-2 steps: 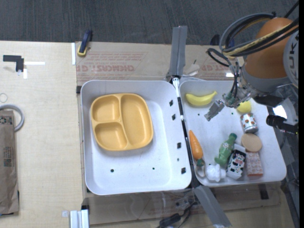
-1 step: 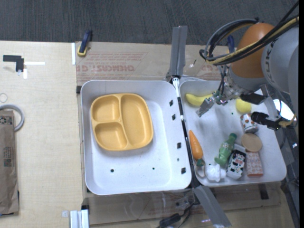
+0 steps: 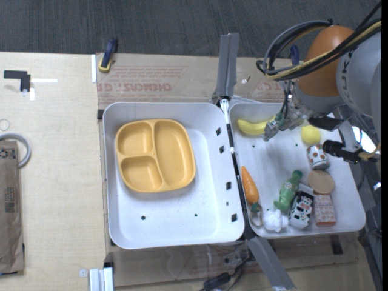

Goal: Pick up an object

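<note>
Gripper (image 3: 274,126) sits low in the right bin (image 3: 351,222), just beside the banana (image 3: 251,126); finger state cannot be told. Left bin (image 3: 176,223) carries a yellow divided plate (image 3: 155,155).

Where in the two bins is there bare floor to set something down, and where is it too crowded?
Left bin: a bare strip in front of and right of the yellow divided plate. Right bin: a bare patch between the banana, carrot and small can. Its front right corner is crowded: green bottle, cartons, white lump. The gripper hangs by the banana.
</note>
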`<state>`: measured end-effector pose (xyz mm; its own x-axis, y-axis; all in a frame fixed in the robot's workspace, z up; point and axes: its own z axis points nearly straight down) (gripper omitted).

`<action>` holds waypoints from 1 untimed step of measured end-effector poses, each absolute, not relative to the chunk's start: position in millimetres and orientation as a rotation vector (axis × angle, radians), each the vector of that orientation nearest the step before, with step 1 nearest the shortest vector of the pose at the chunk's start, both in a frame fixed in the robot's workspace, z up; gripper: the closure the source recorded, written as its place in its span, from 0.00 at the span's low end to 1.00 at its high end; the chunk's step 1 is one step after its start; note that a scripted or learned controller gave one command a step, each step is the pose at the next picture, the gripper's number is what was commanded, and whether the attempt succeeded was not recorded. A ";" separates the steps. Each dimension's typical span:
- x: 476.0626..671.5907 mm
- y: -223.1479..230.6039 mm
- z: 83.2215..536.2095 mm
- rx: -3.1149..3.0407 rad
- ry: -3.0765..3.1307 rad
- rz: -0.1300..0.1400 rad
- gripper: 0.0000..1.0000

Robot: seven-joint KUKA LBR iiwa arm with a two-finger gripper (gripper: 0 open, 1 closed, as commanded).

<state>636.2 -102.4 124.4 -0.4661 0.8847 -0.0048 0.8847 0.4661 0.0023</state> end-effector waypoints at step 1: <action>574.2 -125.8 102.9 1.214 2.897 -0.001 1.00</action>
<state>574.2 -125.8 102.9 -0.7014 0.7128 -0.0008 0.7128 0.7014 -0.0001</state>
